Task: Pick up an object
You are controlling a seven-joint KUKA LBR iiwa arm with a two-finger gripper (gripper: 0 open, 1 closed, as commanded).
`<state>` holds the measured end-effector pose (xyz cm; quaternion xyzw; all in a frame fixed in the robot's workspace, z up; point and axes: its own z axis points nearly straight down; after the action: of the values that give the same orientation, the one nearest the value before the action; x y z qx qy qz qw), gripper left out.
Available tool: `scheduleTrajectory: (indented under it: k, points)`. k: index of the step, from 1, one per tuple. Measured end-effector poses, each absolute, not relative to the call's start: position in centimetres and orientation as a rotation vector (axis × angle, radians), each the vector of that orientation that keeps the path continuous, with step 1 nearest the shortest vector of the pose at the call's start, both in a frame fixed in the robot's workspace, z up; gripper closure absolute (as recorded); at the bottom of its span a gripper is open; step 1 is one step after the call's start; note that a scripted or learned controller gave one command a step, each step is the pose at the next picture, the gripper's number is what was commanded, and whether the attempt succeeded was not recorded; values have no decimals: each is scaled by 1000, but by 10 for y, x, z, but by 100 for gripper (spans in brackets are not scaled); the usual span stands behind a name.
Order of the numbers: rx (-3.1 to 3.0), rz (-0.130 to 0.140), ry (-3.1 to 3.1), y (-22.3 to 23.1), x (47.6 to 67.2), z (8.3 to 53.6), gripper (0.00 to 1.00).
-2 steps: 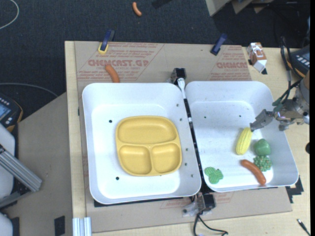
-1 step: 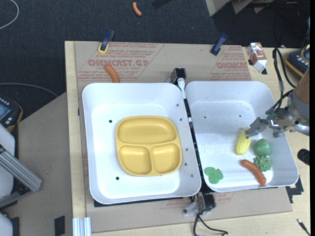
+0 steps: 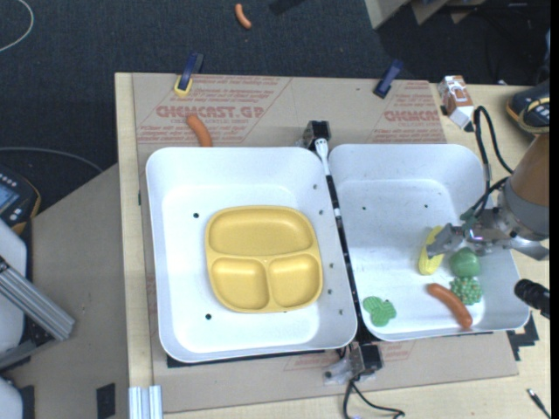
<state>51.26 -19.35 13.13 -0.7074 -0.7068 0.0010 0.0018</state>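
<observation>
Here, gripper [image 3: 456,241]: low in right bin [image 3: 393,168], just above green ball [image 3: 465,263]
Jaws: cannot tell whether open or closed

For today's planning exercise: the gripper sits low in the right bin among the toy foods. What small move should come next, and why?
Probably a short straight lift. The gripper sits right at the yellow piece and green ball in the right bin; raising it would show whether anything comes up. A grasp can't be confirmed from here.

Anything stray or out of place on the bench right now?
Yes. One orange sausage lies on the board behind the left bin, outside both bins, and another lies on the dark floor beyond the bench. Both look dropped or flung out.
</observation>
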Motion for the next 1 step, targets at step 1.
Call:
scheduleTrajectory:
  k: [1]
  points:
    - [-2217, 3, -2217, -193, 512, 82, 0]
